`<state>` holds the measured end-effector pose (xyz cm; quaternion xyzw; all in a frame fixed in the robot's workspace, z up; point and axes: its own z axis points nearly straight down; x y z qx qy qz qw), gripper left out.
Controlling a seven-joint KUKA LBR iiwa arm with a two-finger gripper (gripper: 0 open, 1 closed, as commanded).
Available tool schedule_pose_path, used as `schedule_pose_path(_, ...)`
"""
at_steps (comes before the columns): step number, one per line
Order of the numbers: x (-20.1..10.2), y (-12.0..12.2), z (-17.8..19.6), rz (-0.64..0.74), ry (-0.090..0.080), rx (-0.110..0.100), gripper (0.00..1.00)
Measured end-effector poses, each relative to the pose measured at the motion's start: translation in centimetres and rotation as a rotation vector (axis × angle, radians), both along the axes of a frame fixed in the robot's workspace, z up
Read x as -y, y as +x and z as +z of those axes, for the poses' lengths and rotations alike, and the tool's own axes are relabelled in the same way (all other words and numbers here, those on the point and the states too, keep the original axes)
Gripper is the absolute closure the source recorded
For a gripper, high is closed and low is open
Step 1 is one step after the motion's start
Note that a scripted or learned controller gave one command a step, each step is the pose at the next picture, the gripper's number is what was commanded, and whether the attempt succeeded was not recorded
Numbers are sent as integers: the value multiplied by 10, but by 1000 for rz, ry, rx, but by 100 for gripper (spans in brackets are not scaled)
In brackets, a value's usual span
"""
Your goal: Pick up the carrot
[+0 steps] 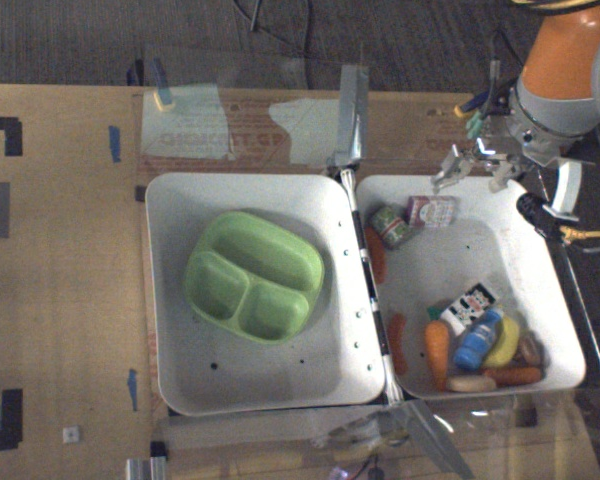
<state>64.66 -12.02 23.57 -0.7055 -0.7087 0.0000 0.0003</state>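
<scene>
The carrot (437,353), orange and stubby, lies near the front of the right bin (540,268), pointing toward the front wall. It sits just left of a blue bottle (477,341). My gripper (477,171) hovers over the bin's back edge, well behind the carrot. Its two fingers are spread open, with nothing between them.
Around the carrot lie a red chili (396,330), a banana (505,340), a sausage (515,375) and a black-and-white carton (468,306). A green can (391,225) and a maroon box (431,211) sit at the back left. The left bin holds a green divided plate (255,276).
</scene>
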Motion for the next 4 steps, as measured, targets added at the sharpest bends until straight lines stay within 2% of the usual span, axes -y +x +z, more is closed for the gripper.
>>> schedule_pose_path(1, -13, -62, -117, 84, 0, 0, 0)
schedule_pose_path(2, 7, -136, -149, 14, 0, 4, 0)
schedule_pose_path(3, -26, -161, -147, 61, -5, 20, 0)
schedule_pose_path(4, -27, -161, -138, 59, -2, 19, 100)
